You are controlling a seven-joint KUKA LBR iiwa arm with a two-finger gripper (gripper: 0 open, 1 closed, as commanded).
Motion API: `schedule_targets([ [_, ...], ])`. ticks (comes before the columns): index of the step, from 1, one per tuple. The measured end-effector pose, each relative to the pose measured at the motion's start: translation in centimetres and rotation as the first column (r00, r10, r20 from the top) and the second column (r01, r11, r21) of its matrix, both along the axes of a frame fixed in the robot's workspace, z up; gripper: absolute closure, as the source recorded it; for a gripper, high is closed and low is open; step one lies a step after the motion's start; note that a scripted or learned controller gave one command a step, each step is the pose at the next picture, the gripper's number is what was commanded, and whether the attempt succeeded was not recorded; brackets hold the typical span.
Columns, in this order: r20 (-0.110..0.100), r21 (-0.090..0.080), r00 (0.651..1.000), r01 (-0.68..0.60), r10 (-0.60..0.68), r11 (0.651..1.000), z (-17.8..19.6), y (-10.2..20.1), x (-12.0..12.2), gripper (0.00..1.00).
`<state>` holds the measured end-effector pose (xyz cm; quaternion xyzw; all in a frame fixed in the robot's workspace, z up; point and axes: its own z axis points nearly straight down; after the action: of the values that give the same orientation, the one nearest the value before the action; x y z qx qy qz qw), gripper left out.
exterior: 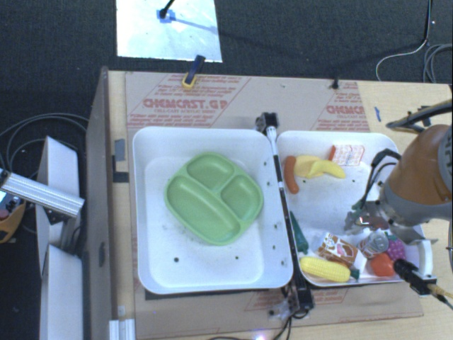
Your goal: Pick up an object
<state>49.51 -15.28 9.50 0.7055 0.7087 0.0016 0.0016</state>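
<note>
The right bin (311, 144) holds several toy foods. At its far side lie a yellow banana (320, 167), an orange sausage (289, 173) and a small red and white carton (347, 154). Along the near side lie a yellow corn cob (325, 268), a brown snack packet (337, 248), a silvery can (374, 244), purple grapes (395, 250) and a red tomato (382, 264). My gripper (359, 222) hangs low over the bin's right part, just above the can and the packet. Nothing visibly sits in it.
The left bin (152, 190) bears a green divided plate (214, 197). A dark green piece (298, 236) lies against the wall between the bins. The arm's orange band (423, 167) covers the right bin's right edge.
</note>
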Motion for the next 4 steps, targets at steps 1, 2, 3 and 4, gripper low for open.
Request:
schedule_targets([
  [1,-0.003,0.001,1.000,-0.003,0.003,1.000,-1.1,6.3,-0.8,1.00],
  [2,0.006,0.000,1.000,-0.007,0.007,1.000,9.5,12.3,2.7,1.00],
  [3,-0.005,0.001,1.000,-0.002,0.002,1.000,8.9,14.3,0.5,1.00],
  [4,-0.002,-0.003,1.000,0.009,-0.009,1.000,-1.5,3.5,4.0,1.00],
])
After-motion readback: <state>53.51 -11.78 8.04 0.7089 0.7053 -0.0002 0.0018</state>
